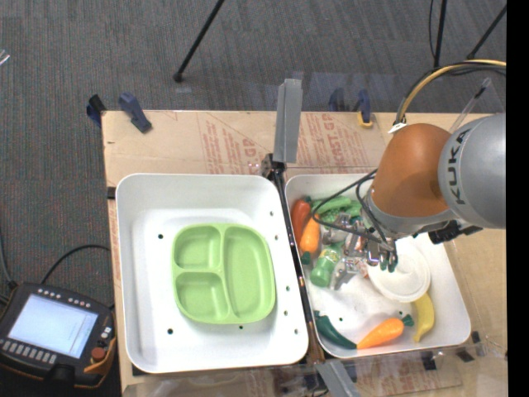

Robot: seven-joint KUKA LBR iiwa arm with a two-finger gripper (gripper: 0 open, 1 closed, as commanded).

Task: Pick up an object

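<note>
Objects for picking lie crowded in the right white bin (459, 304). Nearest the camera, along its front edge: an orange plastic carrot with a dark green top (380, 332) and, just beside it, a yellow plastic banana (423, 316). Behind these sits a round white bowl (402, 278). Against the bin's left wall, an orange-red toy vegetable (309, 231) rests near a small green plastic piece (324, 268).

The gripper (357, 265) hangs low over the middle of this clutter, between the green piece and the bowl. Whether the jaws are apart or together cannot be told; nothing is visibly held.

Risk, as judged: items lie close together, so closing here may pinch two at once, or nudge the bowl and grasp nothing.

In the left white bin (136, 246), a light green divided plate (223, 273) lies alone.
</note>
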